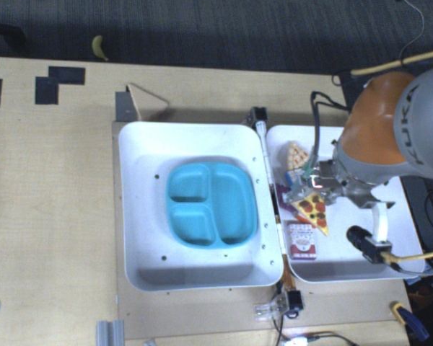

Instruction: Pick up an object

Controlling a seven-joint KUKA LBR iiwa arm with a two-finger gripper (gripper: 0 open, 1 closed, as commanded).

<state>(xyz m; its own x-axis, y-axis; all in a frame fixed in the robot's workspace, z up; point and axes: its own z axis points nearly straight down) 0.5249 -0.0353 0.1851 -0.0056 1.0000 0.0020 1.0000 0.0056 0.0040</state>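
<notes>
The right white bin (pixel 397 215) holds several small toys. A pale waffle-like piece (pixel 296 153) lies near its far left corner. A yellow and red pizza slice (pixel 312 210) lies in the left middle, and a small red packet (pixel 301 239) sits just in front of it. A purple thing (pixel 283 195) shows by the bin's left wall. My gripper (pixel 302 187) reaches in from the right and is low over the left part of this bin, between the waffle piece and the pizza slice. The arm hides what is directly under it.
The left white bin (pixel 141 193) holds a blue divided plate (pixel 211 204). A thin divider (pixel 268 179) separates the two bins. Black tape marks (pixel 58 83) lie on the bench at the far left. The arm's grey and orange body (pixel 382 132) covers the right bin's far right part.
</notes>
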